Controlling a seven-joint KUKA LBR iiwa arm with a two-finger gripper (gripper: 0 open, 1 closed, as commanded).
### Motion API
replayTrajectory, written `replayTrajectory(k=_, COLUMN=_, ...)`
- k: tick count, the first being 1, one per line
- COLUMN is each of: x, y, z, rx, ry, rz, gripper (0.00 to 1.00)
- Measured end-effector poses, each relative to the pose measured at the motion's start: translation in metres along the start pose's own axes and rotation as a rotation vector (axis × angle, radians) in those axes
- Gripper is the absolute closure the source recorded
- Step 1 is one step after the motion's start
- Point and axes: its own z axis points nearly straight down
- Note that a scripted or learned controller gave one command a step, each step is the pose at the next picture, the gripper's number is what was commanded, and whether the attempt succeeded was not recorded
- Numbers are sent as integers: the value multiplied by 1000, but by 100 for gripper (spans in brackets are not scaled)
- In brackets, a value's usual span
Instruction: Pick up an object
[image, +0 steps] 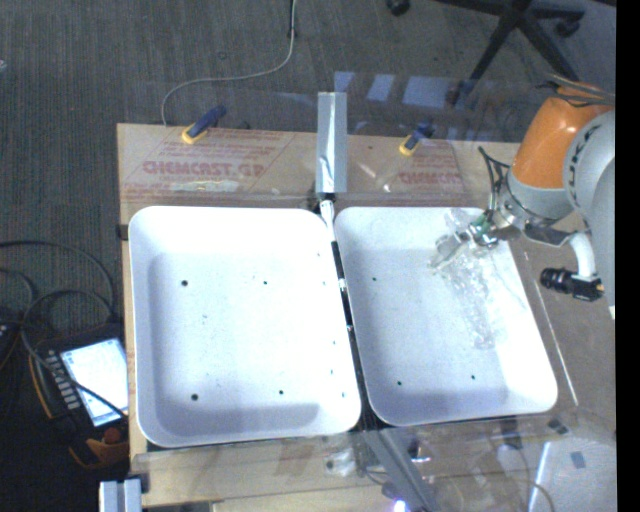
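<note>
Two white bins on the worktop, the left bin (240, 320) lying nearest.
A clear crinkled object (470, 285) lies in the right bin (440, 390), just below the fingers (478, 236); their state cannot be told.

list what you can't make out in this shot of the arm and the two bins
1. The claw, camera view: motion-blurred and washed out against the right bin, so whether it is open or shut, or holding anything, cannot be told.
2. The pale streak below the claw: too blurred to say whether it is an object or smear.
3. The arm: cut off by the picture's right edge.
4. The dark specks in the left bin: too small to identify.
</note>
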Motion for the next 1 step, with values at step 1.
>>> replayTrajectory(k=1, x=67, y=33, z=-77, rx=-24, ry=-8, rz=28, gripper=100)
